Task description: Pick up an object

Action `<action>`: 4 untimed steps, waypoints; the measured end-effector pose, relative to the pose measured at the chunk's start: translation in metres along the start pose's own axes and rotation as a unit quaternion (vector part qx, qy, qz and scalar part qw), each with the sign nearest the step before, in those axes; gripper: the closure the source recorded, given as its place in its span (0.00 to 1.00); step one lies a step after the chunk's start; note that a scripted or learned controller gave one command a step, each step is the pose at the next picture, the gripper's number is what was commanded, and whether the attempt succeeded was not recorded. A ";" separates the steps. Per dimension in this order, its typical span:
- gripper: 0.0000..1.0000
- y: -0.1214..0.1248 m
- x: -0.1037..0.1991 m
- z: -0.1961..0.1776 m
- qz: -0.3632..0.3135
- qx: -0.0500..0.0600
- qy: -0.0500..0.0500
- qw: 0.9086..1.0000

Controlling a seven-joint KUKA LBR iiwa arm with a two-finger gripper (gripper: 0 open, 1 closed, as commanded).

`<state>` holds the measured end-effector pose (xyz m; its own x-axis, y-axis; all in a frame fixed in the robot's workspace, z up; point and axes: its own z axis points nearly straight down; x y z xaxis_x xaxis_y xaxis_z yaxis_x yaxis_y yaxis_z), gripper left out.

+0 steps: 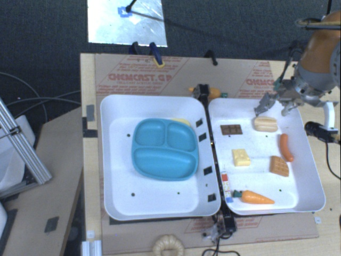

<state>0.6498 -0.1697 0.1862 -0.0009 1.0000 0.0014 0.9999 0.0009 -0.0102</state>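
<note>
- The gripper [276, 106] is seen over the far right part of the right bin [311, 196], with its two fingers spread wide and nothing between them.
- Just below the fingertips, toward the near side, a pale bread roll [265, 124] is found on the bin floor; it is judged to be the likeliest thing to be picked.
- The roll's long axis is laid roughly across the view, left to right, so the fingers, which stand apart along nearly the same line, would probably have to be turned to close across its short side.
- A small shift toward the near edge and a descent are judged to be what the coming move calls for; whether the fingertips are already touching the roll cannot be told.
- To the left of the roll a brown chocolate bar [231, 129] is lying flat, near but apart from it.
- To the right and nearer, a sausage [286, 147] is placed with its long axis running away from the camera; a waffle [279, 166] sits just below it.
- A yellow cheese block [241, 157] and a carrot [257, 198] are set further toward the near edge, well apart from the gripper.
- In the left bin [114, 143] a blue divided plate [164, 148] is held, away from the working area.
- Nothing is seen standing between the gripper and the roll.
</note>
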 end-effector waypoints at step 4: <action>1.00 0.006 -0.002 0.085 -0.003 -0.013 -0.004 1.000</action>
<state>0.6549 -0.1719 0.1011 -0.0065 1.0000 -0.0069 0.9998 0.0066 0.0162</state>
